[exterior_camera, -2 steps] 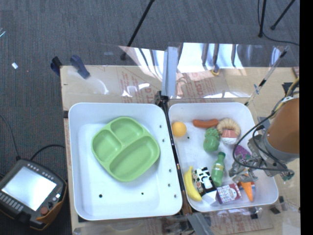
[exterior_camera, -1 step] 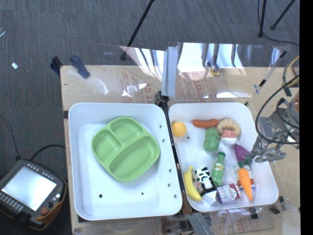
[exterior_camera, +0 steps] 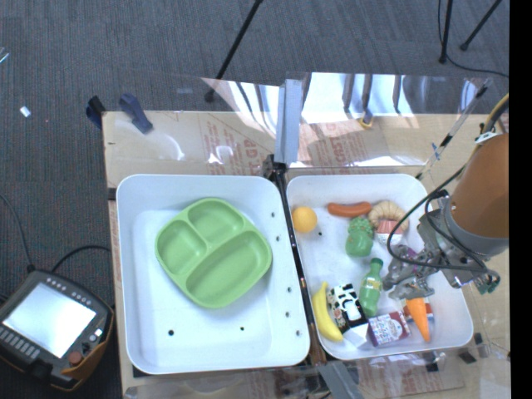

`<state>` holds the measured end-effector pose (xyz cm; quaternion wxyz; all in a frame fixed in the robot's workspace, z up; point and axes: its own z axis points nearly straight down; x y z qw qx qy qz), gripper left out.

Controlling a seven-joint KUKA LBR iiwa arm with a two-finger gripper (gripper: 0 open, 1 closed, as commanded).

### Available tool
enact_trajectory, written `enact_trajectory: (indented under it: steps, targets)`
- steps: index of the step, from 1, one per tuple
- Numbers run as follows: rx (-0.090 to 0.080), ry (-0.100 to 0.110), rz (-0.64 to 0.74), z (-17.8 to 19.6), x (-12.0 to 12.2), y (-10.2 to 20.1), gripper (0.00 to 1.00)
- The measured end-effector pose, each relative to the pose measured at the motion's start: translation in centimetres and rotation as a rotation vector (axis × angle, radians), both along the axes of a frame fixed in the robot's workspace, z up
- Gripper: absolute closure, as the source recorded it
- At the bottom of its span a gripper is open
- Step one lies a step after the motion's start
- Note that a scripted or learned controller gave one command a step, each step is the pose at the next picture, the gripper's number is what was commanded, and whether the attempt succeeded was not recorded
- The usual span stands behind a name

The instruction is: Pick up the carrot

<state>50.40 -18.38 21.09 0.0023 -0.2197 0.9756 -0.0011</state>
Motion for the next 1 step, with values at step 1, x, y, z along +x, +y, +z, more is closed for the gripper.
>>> enact_trajectory:
  steps: [1]
  targets:
    - [0.009,0.012,0.225,7.63,-0.47,-0.01,1.00]
